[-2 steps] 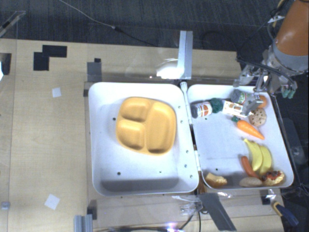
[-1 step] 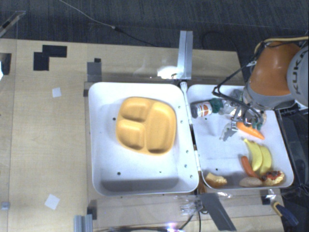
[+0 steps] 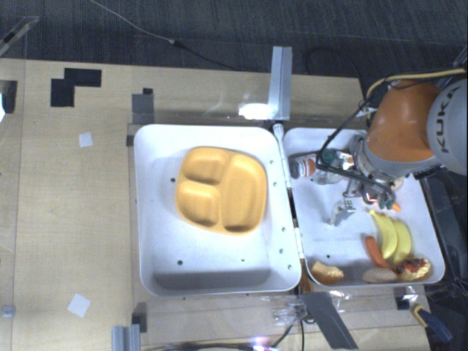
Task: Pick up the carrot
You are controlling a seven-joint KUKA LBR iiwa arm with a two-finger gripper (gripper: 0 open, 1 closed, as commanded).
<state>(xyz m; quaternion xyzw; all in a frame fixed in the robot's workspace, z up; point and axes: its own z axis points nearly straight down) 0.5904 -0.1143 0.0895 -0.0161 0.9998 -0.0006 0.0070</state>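
Carrot (image 3: 374,251) beside bananas (image 3: 391,238) | end effector (image 3: 349,208) above right bin (image 3: 322,232) | grip unclear

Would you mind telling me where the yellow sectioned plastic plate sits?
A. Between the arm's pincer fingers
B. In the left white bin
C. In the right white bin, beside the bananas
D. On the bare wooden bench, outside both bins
B: the yellow sectioned plastic plate lies flat inside the left white bin, while the yellow bananas are in the right white bin.
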